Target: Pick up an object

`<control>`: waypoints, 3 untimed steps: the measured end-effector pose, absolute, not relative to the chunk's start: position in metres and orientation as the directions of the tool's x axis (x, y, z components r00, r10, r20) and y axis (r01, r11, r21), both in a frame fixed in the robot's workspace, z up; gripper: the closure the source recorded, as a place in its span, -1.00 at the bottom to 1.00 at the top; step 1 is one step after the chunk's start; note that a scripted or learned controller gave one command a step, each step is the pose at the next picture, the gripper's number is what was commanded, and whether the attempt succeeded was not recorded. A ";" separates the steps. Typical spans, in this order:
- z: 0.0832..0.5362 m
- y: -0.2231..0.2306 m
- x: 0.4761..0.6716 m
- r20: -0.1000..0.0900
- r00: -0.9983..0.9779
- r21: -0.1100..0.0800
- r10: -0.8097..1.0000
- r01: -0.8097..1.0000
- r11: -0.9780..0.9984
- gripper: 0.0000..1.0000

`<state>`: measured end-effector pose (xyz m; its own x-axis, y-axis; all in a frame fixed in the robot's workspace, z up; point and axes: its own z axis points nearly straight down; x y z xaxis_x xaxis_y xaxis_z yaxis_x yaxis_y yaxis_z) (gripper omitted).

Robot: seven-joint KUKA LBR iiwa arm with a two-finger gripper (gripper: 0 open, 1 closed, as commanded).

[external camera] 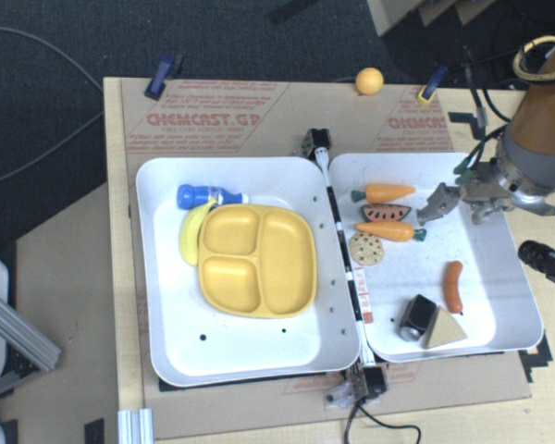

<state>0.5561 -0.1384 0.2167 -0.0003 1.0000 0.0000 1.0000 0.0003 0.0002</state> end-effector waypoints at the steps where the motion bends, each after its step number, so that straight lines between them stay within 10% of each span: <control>1: 0.149 -0.195 0.520 0.000 0.001 -0.001 1.000 1.000 -0.001 -1.00; 2: 0.084 -0.191 0.518 0.001 0.000 -0.001 1.000 1.000 0.000 -1.00; 3: 0.094 -0.191 0.518 0.000 0.001 0.001 1.000 1.000 -0.001 1.00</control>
